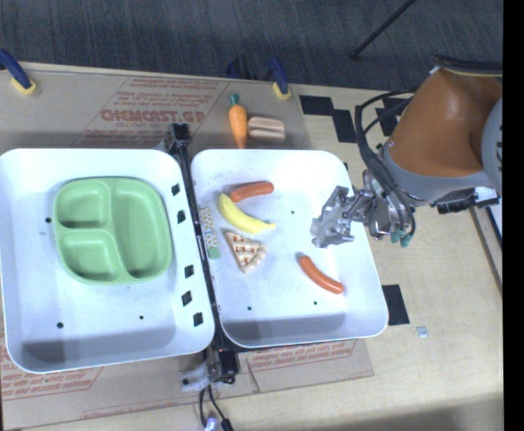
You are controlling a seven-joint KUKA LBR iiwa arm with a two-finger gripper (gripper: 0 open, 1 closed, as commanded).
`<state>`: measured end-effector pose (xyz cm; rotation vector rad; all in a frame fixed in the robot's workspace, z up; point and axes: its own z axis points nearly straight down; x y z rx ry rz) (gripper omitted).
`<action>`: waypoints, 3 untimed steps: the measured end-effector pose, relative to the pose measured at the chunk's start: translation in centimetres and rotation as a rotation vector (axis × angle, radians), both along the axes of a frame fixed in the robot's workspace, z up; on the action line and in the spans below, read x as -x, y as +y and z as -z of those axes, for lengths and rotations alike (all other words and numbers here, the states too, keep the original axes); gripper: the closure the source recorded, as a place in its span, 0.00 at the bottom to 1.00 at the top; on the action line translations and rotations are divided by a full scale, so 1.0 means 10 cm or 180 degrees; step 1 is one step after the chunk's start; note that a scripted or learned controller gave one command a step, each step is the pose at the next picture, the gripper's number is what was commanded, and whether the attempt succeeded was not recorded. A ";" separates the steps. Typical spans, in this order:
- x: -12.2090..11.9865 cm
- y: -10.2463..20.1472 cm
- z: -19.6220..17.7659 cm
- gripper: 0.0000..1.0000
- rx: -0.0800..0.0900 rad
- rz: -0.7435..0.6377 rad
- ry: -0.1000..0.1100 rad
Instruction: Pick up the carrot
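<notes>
The carrot (237, 122), orange with a green top, lies on the cardboard behind the right bin (284, 326), outside its far rim. My gripper (331, 229) hangs over the right side of that bin, far from the carrot. Nothing shows between its fingers.
In the right bin lie a banana (243, 216), two sausages (251, 189) (320, 275) and a waffle wedge (245, 250). A layered block (266, 129) sits next to the carrot. The left bin (20, 326) holds a green divided plate (112, 229). Blue clamps (279, 76) (17, 71) stand at the back.
</notes>
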<state>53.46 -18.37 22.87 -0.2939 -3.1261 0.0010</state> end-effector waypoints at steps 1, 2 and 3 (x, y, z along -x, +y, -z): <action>0.38 -0.28 -1.05 1.00 0.0007 -0.0848 -0.0013; 0.08 0.59 0.13 1.00 -0.0007 -0.1032 0.0003; 0.09 -0.27 -0.15 1.00 0.0002 -0.1214 -0.0004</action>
